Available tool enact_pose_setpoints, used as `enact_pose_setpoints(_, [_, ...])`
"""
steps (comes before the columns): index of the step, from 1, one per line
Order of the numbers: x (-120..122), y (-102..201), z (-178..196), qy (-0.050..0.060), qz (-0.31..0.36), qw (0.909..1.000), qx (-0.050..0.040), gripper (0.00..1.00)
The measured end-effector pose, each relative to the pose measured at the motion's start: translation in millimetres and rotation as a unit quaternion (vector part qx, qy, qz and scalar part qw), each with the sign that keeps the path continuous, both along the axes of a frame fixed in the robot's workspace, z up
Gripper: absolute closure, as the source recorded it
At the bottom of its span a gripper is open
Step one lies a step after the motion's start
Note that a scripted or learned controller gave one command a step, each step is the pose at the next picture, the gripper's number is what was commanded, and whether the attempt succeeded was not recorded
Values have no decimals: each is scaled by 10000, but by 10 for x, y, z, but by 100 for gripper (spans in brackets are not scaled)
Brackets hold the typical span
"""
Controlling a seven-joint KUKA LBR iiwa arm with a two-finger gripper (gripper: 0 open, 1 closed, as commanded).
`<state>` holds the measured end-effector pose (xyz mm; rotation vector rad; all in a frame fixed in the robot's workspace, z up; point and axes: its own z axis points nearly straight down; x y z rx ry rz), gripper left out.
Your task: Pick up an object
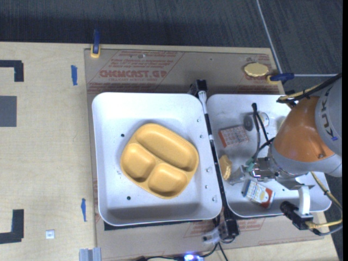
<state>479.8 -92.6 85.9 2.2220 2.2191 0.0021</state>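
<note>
Over right white bin [321, 203] | claw [255, 171] low above small white-blue-red carton [258, 192] | finger state: cannot tell | carton judged light, stiff, slightly crushable; grip across its narrow flat sides

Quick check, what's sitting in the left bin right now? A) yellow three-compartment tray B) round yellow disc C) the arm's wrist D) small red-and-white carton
A: the yellow three-compartment tray lies in the left bin, while the arm works over the right bin.
</note>
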Motion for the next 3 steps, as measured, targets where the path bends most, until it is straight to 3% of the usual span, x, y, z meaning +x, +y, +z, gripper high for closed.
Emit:
enact_pose_setpoints(1, [21,-2,107,-36,-2,10000,-10,100])
enact_pose_setpoints(2, [21,-2,107,-35,-2,10000,-10,0])
enact_pose_setpoints(3, [1,-21,0,4,10,10000,8,0])
